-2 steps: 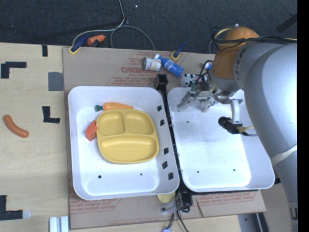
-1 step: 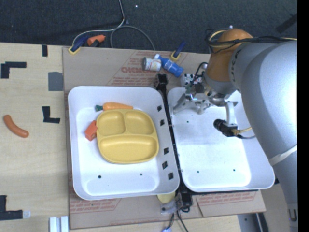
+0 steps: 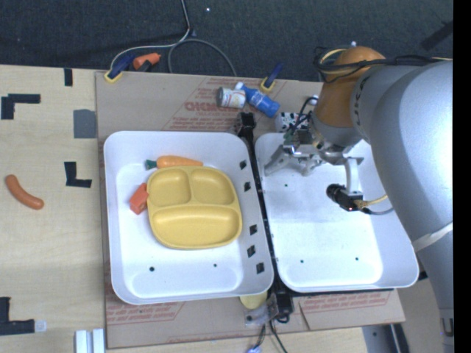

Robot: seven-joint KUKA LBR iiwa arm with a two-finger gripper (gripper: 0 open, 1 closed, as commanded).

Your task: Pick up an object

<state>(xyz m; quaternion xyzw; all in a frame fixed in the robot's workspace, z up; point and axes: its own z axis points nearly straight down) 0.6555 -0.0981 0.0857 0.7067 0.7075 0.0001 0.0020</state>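
1. We found the grey arm with the orange band [image 3: 346, 87] reaching in from the right, its claw [image 3: 298, 153] low over the far end of the right shallow white plastic bin [image 3: 324, 248].
2. We could not tell from this view how the claw stood; metal wrist parts and cables crowded that spot (the detail there was too small for us). We saw no object in its hold.
3. The candidates for picking all lay in the left shallow white plastic bin [image 3: 125, 263]: a yellow divided plastic plate [image 3: 195, 206], an orange toy carrot with a green top [image 3: 176, 162] at the plate's far edge, and a small orange-red toy piece [image 3: 138, 198] touching the plate's left side.
4. All three lay across the divider, well apart from the claw.
5. We judged the task barely begun: nothing had been lifted, and the approach, the grip and the lift all remained.
6. Off the bins, an orange sausage-shaped toy [image 3: 23, 192] lay on the desk [image 3: 44, 256] far to the left, and a blue-and-white bottle-like object [image 3: 249, 98] lay on the cardboard behind the bins.
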